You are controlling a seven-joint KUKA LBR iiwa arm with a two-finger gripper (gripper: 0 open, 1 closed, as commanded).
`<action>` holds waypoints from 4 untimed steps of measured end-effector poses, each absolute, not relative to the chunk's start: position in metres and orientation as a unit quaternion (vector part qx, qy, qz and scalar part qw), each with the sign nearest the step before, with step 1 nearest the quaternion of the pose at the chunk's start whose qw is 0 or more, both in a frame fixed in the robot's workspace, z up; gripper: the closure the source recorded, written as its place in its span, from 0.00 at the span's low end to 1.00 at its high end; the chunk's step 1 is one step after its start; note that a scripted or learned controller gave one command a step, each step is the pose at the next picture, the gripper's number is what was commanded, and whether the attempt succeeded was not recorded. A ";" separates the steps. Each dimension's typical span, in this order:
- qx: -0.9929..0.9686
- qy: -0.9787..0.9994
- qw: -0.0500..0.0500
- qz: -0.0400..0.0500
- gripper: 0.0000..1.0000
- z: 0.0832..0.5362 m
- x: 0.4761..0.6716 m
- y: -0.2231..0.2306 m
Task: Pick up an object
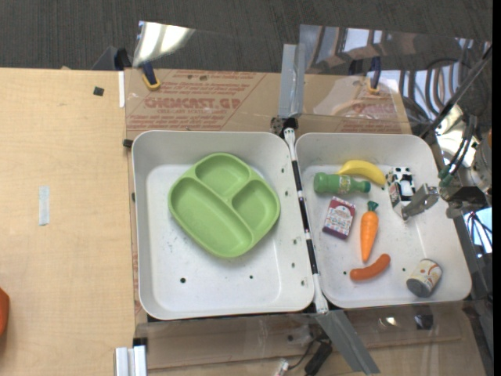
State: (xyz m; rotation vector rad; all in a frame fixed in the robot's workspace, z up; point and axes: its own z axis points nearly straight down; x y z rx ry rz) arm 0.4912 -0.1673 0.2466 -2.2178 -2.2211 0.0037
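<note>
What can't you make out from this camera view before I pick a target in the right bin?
- Gripper: too small and cluttered to read its state.
- Arm: cut off by the view's right edge.
- Black-and-white toy: partly covered by the gripper, identity unclear.
- Small red box: label too small to read.
- Can: print too small to read.

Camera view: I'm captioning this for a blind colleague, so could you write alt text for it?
The robot's end effector hangs over the right bin, near a black-and-white toy. That bin also holds a banana, green bottle, small red box, carrot, sausage and can. The left bin holds a green divided plate.
</note>
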 end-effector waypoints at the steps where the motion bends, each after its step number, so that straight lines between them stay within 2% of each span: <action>1: -0.703 -0.711 0.001 0.001 0.00 0.105 0.527 -0.143; 2: -0.706 -0.709 -0.001 -0.001 1.00 0.117 0.529 -0.145; 3: -0.705 -0.709 0.002 0.001 0.00 0.114 0.527 -0.144; 4: -0.707 -0.707 0.002 0.002 1.00 0.122 0.527 -0.145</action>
